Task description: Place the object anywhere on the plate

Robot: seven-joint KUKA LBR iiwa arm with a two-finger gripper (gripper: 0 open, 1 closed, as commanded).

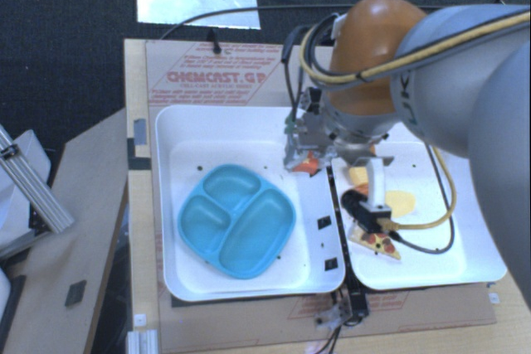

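Here, small orange object [308, 165] between jaws, axis unclear, beside blue plate [237, 220]

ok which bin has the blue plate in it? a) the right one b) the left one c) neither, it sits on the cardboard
b: the blue plate lies flat in the left bin, while the pizza slice is in the right bin.

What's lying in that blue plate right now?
Nothing that I can see: the blue plate shows three bare compartments. An orange object sits at the gripper, beyond the plate's rim. The arm covers none of the plate.
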